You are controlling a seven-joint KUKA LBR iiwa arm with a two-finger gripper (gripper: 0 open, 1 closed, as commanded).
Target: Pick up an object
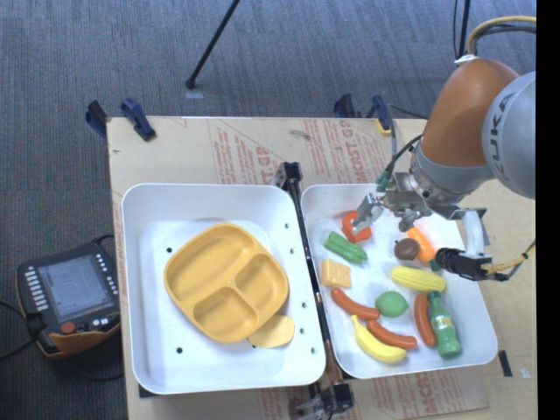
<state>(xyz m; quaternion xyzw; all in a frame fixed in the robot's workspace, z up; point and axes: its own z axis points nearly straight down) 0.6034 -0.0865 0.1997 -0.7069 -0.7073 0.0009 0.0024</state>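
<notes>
Two bins sit side by side: the left bin (140, 234) bears a yellow divided plate (226, 280), and the right bin (486, 322) holds the toy food. The gripper (389, 208) hangs over that bin's upper part, near the red pepper (354, 226), which lies just left of it and seems the likeliest pick. Whether the jaws stand wide or narrow I cannot tell.
</notes>
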